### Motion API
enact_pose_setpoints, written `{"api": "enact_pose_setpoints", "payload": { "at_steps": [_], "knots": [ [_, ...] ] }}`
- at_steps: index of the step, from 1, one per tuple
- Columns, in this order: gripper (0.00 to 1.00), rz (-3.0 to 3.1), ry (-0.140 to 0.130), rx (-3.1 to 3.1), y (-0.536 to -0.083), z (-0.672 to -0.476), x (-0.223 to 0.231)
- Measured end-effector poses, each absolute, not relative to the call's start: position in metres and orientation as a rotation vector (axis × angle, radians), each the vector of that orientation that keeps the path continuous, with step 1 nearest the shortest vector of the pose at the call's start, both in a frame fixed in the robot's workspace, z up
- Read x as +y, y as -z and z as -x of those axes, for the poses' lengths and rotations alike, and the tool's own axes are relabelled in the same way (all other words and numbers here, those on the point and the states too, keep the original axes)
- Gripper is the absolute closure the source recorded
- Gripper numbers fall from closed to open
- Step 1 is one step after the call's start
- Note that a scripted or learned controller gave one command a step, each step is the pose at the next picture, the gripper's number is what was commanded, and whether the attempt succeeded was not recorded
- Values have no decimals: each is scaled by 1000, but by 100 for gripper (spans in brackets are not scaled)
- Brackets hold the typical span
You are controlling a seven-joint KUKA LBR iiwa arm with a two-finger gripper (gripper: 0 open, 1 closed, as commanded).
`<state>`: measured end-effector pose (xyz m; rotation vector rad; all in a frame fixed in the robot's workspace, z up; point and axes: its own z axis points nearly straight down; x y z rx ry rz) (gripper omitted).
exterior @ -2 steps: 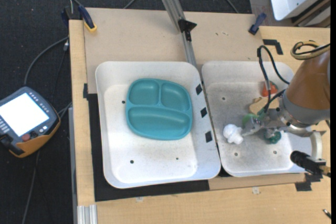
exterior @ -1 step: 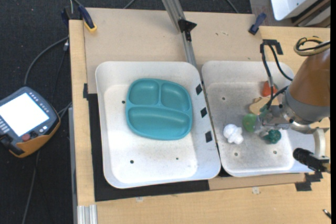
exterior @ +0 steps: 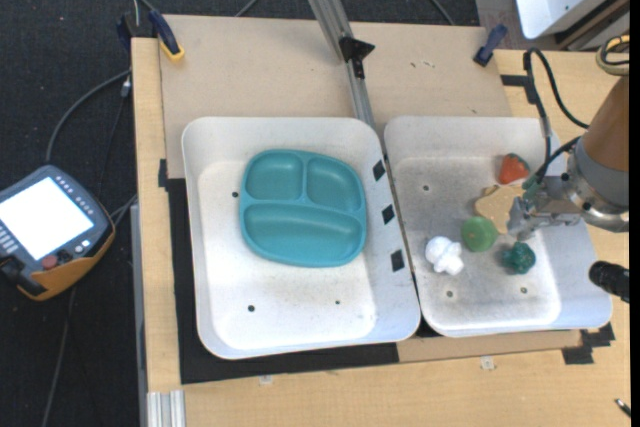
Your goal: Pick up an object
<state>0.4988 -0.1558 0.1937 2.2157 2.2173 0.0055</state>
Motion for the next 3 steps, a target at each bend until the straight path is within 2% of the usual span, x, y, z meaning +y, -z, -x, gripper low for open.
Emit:
{"api": "enact_pose_setpoints", "payload": {
  "at_steps": [1, 2, 3],
  "knots": [
    [100, -2214, -7, 2217, -258, -499, -159],
    [100, -2217, -4, 2220, -285, -500, -159],
    [100, -2217, -1, 2229, -271, -521, -119]
  ]
}}
